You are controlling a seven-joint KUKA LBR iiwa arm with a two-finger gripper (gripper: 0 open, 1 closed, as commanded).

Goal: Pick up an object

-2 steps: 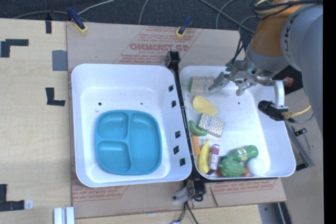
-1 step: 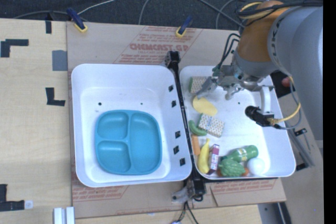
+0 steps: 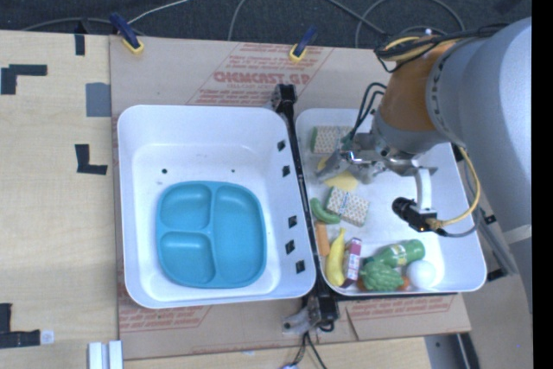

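The right bin (image 3: 467,272) holds several small items. A tan cracker (image 3: 328,139) lies at its back left, with a second cracker (image 3: 348,205) nearer the middle. A yellow piece (image 3: 346,182) lies between the two crackers. My gripper (image 3: 350,160) reaches down into the back left part of this bin, just above the yellow piece and right of the first cracker. The grey arm with its orange band (image 3: 413,95) comes in from the right and hides the bin's back right.
A green pod (image 3: 321,210), a carrot (image 3: 322,238), a banana (image 3: 336,244), a pink tube (image 3: 352,259), a green bottle (image 3: 399,253), broccoli (image 3: 378,274) and a white egg (image 3: 423,272) lie along the right bin's front. The left bin (image 3: 138,130) holds a blue divided plate (image 3: 212,235). A black divider (image 3: 294,177) runs between the bins.
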